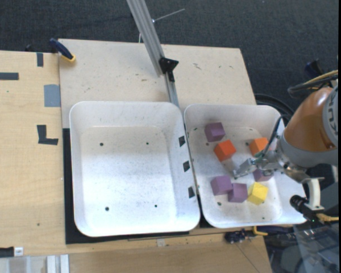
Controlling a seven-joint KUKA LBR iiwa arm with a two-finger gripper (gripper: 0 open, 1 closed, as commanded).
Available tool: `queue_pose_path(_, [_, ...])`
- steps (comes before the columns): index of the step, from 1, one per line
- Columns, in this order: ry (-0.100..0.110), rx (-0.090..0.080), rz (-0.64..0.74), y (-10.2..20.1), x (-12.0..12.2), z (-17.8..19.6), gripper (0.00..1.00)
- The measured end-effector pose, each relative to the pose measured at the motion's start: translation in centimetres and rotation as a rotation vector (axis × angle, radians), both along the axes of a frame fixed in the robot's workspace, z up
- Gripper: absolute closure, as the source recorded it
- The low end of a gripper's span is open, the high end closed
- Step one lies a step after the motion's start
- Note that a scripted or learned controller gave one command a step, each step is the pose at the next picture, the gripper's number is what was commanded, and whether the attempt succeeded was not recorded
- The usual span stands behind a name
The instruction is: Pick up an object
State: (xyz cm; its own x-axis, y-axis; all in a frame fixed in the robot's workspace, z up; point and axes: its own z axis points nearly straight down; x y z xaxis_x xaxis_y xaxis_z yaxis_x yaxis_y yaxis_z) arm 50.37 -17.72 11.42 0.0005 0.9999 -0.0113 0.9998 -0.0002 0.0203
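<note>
The right bin (233,111) holds several small blocks. A purple block (214,131) lies toward the back, with an orange block (224,150) just in front of it. Another orange block (258,146) sits further right. Two purple blocks (220,184) (237,193) and a yellow block (258,194) lie near the front. My gripper (244,168) hangs low over the middle of this bin, between the orange blocks and the front group. A further purple block (263,174) is partly covered by the wrist. I see no block held.
The left bin (79,118) adjoins the right bin along a shared middle rim. A slanted metal rail (150,30) runs down to the back of the bins. The arm's orange band (307,124) overhangs the right bin's right wall.
</note>
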Motion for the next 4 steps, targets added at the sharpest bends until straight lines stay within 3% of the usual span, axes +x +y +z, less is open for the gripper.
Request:
queue_pose_path(1, [-0.001, -0.002, -0.001, -0.1, 0.0, 0.9, 1.00])
queue_pose_path(2, [0.016, 0.010, 0.002, 0.0, -0.5, 6.9, 1.00])
queue_pose_path(4, [0.019, 0.011, 0.002, 0.8, -0.5, 14.1, 1.00])
